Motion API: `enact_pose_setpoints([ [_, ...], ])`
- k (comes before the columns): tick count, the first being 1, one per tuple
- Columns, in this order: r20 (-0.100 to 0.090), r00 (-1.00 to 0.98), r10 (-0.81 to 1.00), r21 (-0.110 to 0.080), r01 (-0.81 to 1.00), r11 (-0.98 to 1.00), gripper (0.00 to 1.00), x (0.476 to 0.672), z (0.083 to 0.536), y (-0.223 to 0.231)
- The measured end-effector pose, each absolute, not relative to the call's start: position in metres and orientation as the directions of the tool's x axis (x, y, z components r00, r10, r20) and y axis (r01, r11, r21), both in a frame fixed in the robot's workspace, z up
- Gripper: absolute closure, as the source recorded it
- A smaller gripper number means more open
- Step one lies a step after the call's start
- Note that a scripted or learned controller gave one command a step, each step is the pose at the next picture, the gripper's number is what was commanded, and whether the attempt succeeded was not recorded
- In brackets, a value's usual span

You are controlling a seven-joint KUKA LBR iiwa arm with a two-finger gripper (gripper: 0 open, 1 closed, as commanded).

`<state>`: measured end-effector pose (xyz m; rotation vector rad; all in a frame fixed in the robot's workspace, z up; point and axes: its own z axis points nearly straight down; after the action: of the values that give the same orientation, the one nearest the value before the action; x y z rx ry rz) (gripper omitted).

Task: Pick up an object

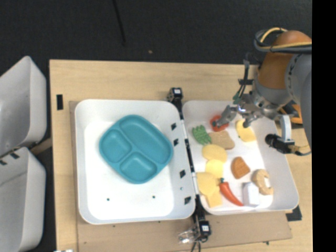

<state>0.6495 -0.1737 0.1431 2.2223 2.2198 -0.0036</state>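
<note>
My gripper (237,118) hangs over the back of the right bin (281,164), its fingers spread and open with nothing between them. Its left fingertip (224,118) rests at a small red item (217,123); the right one sits just above a yellow piece (245,133). Toy foods fill that bin: a green leafy piece (200,135), a tan slice (223,140), yellow lumps (214,153), an orange-brown nugget (240,167), a red chili (230,192), a bagel-like ring (261,181) and a white block (251,195).
The left bin (92,193) holds a blue divided plate (136,147). Black clips (182,156) run along the seam between the bins. The arm's orange-banded wrist (275,70) looms over the right bin's far corner. A wooden bench (63,83) surrounds both bins.
</note>
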Motion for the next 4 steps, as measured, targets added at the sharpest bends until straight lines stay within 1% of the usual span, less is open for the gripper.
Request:
enact_pose_setpoints([
  [1,-0.002,0.003,1.000,0.000,1.000,-0.003,0.00,0.650,0.099,-0.175],
  [2,-0.001,0.005,1.000,-0.002,1.000,-0.005,1.00,0.650,0.112,-0.176],
  [3,-0.002,-0.002,1.000,0.004,1.000,0.002,1.00,0.651,0.161,-0.168],
  [4,-0.002,-0.002,1.000,0.004,1.000,0.002,1.00,0.653,0.204,-0.167],
])
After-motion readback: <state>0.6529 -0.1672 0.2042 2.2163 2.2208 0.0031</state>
